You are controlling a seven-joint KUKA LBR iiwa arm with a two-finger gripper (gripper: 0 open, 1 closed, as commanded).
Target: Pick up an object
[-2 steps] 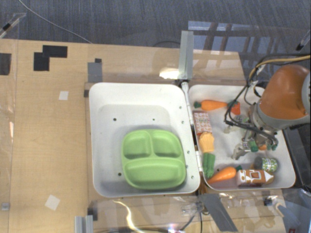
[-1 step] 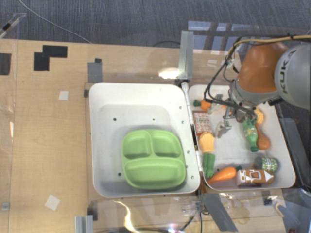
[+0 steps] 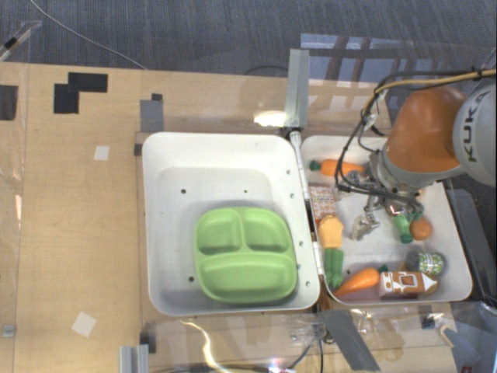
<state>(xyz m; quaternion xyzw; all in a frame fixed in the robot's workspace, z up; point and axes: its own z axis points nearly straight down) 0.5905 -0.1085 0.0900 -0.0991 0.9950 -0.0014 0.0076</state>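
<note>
While the gripper [image 3: 365, 225] hangs over the middle of the right bin [image 3: 458, 286], fingers apart and clamped on nothing, candidates crowd the bin's edges: corn [image 3: 331, 231] at its left wall, 2 carrots [image 3: 357, 280], a carton [image 3: 407, 284] along the near edge. A blind descent risks closing on bare floor between them.

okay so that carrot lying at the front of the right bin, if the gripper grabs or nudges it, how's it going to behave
The carrot looks like a smooth, tapered toy, so it is probably stiff and light, and may slip out of a pinch near its narrow end. Lying on its side, it could roll if nudged, though the corn and carton beside it would likely stop it.
</note>
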